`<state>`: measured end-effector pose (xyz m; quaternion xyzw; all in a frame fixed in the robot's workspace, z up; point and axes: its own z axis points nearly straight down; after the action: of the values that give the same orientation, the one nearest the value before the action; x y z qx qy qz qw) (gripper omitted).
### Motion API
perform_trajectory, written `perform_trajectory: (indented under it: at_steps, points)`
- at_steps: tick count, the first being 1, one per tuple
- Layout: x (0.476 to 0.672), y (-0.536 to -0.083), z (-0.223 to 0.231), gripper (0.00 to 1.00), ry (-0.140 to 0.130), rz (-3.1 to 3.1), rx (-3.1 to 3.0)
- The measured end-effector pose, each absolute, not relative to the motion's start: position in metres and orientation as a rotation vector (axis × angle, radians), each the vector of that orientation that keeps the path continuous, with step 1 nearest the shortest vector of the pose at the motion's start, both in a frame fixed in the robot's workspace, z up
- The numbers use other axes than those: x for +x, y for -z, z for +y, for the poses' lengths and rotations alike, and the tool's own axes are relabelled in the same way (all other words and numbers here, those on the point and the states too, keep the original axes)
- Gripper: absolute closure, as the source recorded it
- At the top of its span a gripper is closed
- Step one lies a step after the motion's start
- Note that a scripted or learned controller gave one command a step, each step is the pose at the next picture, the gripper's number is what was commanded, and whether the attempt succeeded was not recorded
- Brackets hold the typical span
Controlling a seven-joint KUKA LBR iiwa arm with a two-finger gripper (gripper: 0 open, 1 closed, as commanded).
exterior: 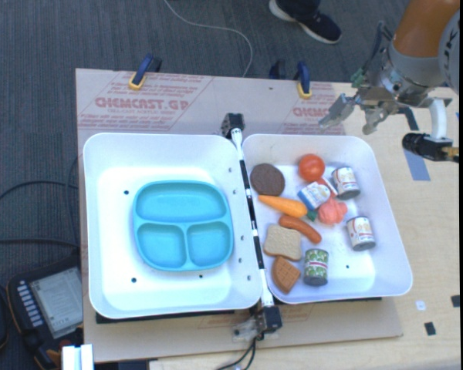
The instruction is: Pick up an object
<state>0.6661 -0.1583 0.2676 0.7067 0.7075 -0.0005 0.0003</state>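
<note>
The arm (424, 21) comes in from the upper right, orange band above the wrist. Its gripper (353, 117) hangs with fingers (333, 114) spread apart, holding nothing.

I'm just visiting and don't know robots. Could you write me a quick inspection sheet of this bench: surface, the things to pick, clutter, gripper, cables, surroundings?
Surface: wooden bench under a printed board held by clamps, bearing a left bin and a right bin.
Job's things: in the right bin, a tomato, brown round patty, carrot, sausage, bread slice, cracker, pink piece, small carton and three cans.
Clutter: blue divided plate in the left bin.
Gripper: gripper open, above the board beyond the right bin, holding nothing.
Cables: white cable on the carpet; black cables at left.
Surroundings: grey carpet, a person's shoes, a handheld controller.
</note>
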Motion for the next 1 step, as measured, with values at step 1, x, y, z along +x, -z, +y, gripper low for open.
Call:
perform_trajectory:
  at_steps: [1]
  points:
    - [0.6493, -0.1160, -0.1314, 0.00, 0.004, 2.224, 2.222]
